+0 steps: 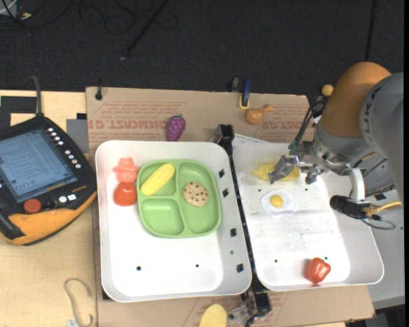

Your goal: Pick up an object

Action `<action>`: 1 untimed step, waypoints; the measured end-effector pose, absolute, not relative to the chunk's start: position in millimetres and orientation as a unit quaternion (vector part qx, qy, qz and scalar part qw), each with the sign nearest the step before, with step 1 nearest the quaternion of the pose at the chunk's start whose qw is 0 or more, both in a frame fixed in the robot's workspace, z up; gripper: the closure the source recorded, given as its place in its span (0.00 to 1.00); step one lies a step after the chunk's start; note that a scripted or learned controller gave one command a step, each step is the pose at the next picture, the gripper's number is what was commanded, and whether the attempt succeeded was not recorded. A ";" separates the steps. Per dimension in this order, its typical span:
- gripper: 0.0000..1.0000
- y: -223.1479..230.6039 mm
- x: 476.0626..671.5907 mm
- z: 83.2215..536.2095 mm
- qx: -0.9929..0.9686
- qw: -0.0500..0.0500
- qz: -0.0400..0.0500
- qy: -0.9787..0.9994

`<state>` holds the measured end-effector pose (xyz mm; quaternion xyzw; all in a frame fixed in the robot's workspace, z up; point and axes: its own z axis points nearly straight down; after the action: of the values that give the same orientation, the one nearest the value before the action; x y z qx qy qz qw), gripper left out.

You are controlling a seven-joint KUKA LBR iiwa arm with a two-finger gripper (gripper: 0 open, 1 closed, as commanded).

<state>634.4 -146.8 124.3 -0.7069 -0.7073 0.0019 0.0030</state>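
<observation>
My gripper (296,173) hangs low over the back of the right bin (354,251), open, its dark fingers (281,172) spread apart. A flat yellow piece (264,172) lies on the bin floor under the left finger and sticks out to its left; nothing is held. Just in front of the gripper lies a toy fried egg (277,201). A red pepper (317,270) rests near the bin's front edge.
The left bin (163,271) holds a green divided plate (169,218) with a corn cob (157,178) and a cookie (195,194), plus a red and pink toy (125,182). Purple grapes (176,127) and an orange toy (258,114) lie behind the bins. A control pendant (34,176) sits at the left.
</observation>
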 end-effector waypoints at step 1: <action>0.00 -143.0 634.1 84.9 -0.706 0.003 0.001 -0.708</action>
<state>634.1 -143.0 84.9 -0.7061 -0.7081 0.0014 0.0025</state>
